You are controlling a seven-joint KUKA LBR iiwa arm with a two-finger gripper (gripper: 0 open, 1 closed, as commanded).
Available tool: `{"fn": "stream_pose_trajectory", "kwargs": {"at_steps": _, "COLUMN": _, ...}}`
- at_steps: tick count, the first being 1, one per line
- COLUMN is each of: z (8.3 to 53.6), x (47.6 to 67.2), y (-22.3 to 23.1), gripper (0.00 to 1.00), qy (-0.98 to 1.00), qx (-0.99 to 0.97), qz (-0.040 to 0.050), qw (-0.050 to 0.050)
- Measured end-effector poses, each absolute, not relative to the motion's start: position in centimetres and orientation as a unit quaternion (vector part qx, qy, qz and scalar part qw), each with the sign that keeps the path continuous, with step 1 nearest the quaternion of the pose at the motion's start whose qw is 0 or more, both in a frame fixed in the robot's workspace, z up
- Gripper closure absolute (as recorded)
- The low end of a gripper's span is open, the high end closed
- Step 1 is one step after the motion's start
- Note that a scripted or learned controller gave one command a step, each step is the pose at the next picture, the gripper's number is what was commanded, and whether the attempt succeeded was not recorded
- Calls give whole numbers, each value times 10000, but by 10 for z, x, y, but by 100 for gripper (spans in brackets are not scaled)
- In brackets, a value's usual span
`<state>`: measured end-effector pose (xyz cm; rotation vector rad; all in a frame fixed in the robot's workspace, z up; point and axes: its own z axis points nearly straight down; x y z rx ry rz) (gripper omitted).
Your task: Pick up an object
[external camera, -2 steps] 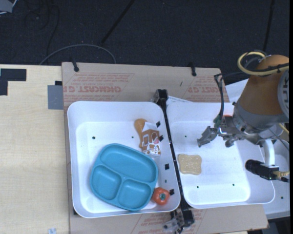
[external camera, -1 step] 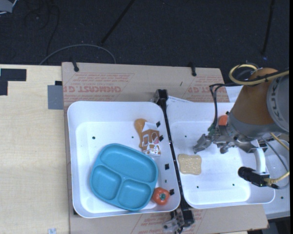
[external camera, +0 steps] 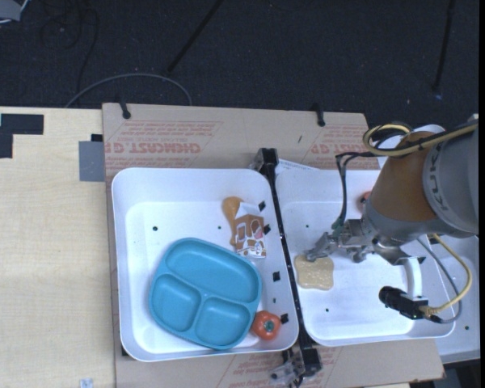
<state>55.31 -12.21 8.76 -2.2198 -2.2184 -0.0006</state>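
In the right bin lies a flat tan bread-like slice, near the bin's left wall. My gripper hangs just over the slice's upper edge, reaching in from the right under the grey and orange wrist. Whether it touches the slice I cannot tell. The left bin holds a blue divided plate, a small orange-red tomato-like toy, a brown and white printed packet and a tan piece just above it.
A black divider runs between the two bins. A small red thing peeks out behind the arm at the right bin's back. Cables and a black fitting hang below the wrist over the right bin.
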Motion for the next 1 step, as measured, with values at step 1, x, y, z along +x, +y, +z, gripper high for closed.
{"fn": "stream_pose_trajectory", "kwargs": {"at_steps": 1, "z": 102, "x": 555, "y": -123, "gripper": 100, "qy": -7055, "qx": -7087, "qz": -25, "qw": -3}}
